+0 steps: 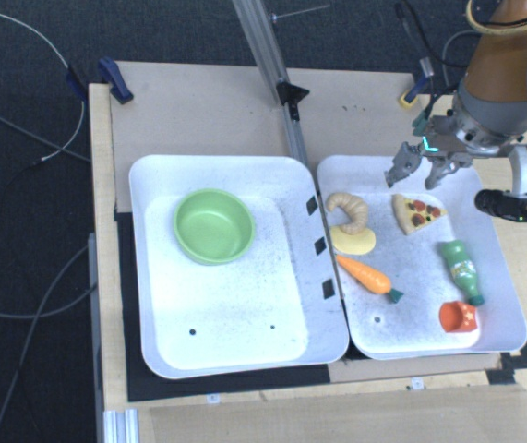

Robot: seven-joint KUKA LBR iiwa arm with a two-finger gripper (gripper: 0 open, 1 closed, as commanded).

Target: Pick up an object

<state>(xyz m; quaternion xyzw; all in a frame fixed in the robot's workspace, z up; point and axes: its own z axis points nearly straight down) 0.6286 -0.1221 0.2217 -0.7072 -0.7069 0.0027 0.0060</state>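
The right bin [429,335] holds several toy foods: a pizza slice [417,214], a tan croissant [350,209], a pale yellow piece [353,241], an orange carrot [368,276], a green bottle [461,269] and a small red-orange piece [459,317]. My gripper [419,173] hangs over the bin's far edge, just above the pizza slice. Its two fingers are spread apart with nothing between them.
The left bin [235,330] holds a green bowl [213,226]. A metal pole [268,49] slants down to the gap between the bins. Blue clamps [115,79] sit at the bench's far corners. Cables lie on the dark floor at left.
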